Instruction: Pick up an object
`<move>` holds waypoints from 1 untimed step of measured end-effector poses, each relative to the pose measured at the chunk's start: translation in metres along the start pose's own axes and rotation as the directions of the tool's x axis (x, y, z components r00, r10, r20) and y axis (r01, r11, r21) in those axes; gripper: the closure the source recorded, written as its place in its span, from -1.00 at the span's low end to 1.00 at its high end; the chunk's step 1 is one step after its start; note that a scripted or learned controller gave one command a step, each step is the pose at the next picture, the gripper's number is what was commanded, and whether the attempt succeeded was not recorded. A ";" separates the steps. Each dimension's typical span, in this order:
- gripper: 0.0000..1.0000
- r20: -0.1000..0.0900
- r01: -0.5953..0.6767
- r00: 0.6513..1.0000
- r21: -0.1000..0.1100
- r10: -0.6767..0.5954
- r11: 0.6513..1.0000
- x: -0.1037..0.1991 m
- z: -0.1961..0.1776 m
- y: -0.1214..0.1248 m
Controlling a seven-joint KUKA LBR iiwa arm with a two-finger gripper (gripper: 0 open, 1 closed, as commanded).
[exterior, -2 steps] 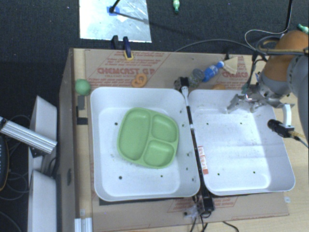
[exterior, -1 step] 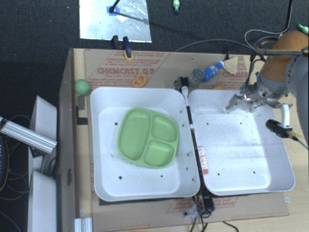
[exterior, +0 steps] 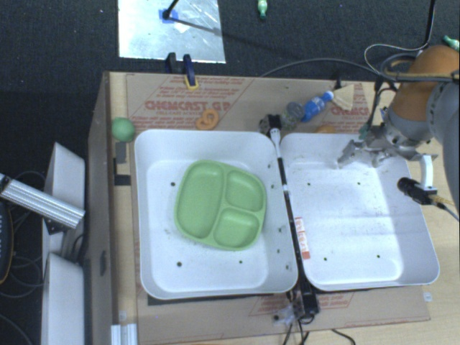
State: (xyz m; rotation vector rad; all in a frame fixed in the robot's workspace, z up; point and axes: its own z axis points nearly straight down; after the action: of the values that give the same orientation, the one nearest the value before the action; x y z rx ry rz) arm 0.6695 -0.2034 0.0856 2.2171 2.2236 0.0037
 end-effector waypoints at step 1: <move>-1.00 -0.001 0.001 1.000 0.001 -0.001 1.000 -0.001 0.000 0.000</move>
State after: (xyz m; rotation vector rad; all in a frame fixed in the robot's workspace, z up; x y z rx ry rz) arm 0.6696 -0.2045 0.0856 2.2177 2.2255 0.0041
